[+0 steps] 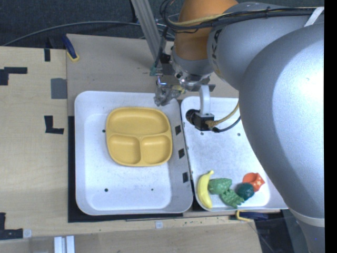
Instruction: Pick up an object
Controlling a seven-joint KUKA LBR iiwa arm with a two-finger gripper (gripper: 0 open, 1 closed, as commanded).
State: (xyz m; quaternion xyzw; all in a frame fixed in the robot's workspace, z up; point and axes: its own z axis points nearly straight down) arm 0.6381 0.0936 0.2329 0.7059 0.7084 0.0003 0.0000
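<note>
The likeliest things to pick lie in a cluster at about 5 o'clock in the view, in the near corner of the right bin [221,141]: a yellow banana [204,190] at the cluster's 9 o'clock side, a green toy [220,185] touching it, a second green piece [230,197] just below that, a dark teal ball [245,191] and an orange-red piece [254,179] at the 3 o'clock end. They sit packed against one another. In the left bin [92,141], a yellow divided tray [139,136] rests near the middle, tilted slightly.

The tool [167,93] hangs at about 12 o'clock, over the far rim where the two bins meet, well apart from the cluster and just beyond the tray's far edge. Nothing is visible between its fingers; whether they are apart or together I cannot tell, since the wrist and cables crowd them.

The risks, as I judge them: coming straight down here would strike the bin rim or the tray's edge; and in the cluster, a grasp could catch two toys at once or nudge them into the corner wall

No brand, label or readable writing is visible on the desk [31,157] or the things
</note>
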